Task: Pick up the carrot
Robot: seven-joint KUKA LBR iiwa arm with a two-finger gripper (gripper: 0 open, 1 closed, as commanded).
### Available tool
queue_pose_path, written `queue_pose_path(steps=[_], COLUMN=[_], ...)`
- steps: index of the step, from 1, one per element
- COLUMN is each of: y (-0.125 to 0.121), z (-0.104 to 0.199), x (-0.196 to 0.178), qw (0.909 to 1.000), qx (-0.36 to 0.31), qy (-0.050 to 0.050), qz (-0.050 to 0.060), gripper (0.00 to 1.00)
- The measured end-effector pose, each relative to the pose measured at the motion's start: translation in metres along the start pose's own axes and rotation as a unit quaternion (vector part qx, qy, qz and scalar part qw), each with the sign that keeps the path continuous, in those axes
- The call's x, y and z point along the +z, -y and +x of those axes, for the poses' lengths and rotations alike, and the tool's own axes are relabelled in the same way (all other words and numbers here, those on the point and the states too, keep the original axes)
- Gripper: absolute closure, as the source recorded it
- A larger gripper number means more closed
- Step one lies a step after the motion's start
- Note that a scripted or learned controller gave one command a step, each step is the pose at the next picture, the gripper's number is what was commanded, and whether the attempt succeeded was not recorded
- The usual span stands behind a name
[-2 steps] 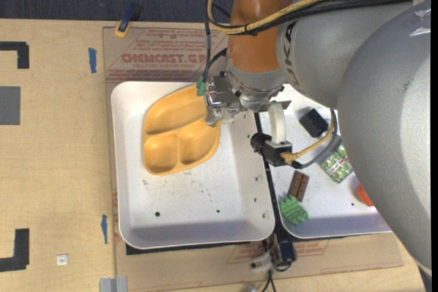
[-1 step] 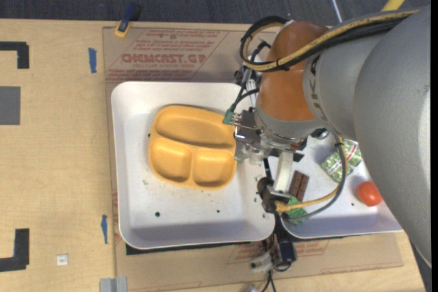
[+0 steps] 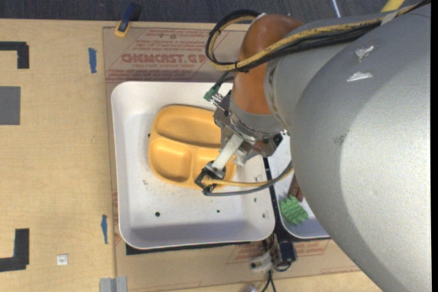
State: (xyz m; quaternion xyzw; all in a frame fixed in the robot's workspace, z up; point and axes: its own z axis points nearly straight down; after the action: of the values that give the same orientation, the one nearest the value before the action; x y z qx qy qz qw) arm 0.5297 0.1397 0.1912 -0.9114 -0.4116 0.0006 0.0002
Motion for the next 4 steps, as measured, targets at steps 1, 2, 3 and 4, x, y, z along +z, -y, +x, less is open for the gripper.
queue_pose_path(steps=[1, 2, 3, 4], y=[-0.018, 0.026, -0.015, -0.030], z=[-0.012, -0.047, -0.003, -0.007], x=[-0.010, -0.049, -0.020, -0.028], qw=[0.9916, 0.9882, 0.9826, 0.9602], qx=[0.129, 0.153, 0.186, 0.279], qy=[0.000, 0.001, 0.000, 0.000], qz=[0.000, 0.002, 0.000, 0.000], gripper=[1.00, 1.00, 1.00, 1.00])
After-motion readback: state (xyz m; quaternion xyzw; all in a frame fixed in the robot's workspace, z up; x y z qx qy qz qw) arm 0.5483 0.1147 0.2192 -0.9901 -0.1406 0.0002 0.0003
